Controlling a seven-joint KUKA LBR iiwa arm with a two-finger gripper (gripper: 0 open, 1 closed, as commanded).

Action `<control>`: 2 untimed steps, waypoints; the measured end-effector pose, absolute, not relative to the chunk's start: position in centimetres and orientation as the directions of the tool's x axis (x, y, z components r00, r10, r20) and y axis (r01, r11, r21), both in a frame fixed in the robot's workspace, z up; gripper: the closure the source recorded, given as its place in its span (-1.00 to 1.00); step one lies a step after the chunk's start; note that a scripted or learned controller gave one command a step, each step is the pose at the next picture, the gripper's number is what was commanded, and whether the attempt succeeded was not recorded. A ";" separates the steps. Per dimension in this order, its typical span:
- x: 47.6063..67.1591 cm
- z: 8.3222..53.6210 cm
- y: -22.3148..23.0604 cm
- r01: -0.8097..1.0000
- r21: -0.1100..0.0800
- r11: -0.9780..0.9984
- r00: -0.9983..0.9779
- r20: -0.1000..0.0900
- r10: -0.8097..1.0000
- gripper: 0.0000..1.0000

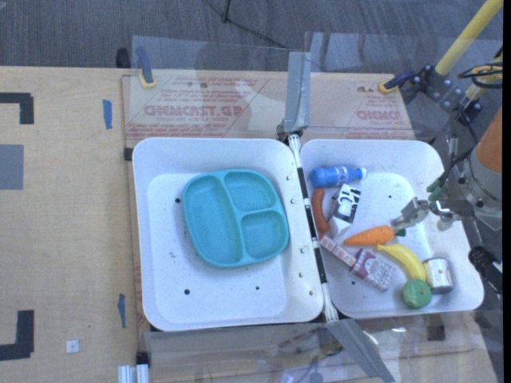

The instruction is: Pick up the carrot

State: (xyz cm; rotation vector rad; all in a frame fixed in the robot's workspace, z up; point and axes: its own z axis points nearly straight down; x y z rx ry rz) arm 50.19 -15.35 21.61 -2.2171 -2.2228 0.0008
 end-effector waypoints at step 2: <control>54.0 11.7 -15.2 0.991 0.030 0.133 -0.133 -0.009 0.991 1.00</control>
